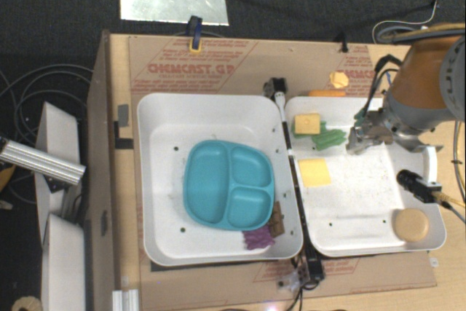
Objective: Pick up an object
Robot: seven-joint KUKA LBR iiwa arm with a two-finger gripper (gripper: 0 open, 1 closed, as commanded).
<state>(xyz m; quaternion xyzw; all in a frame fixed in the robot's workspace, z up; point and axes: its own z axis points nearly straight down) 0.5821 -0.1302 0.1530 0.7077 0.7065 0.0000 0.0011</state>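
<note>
Green block [329,139] lies just beside the gripper [357,144], between two yellow blocks [306,124]

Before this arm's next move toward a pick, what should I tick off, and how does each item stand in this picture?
1. Claw over the right bin: ok.
2. Target near the claw: ok, the green piece lies just beside it.
3. Claw open or shut: cannot tell.
4. Anything held already: cannot tell.
5. Neighbours crowding the green piece: not ok, a yellow block touches it and a yellow slice lies close below.
6. Other pickable items apart from the claw: ok, a tan round piece sits in the bin's near right corner.
</note>
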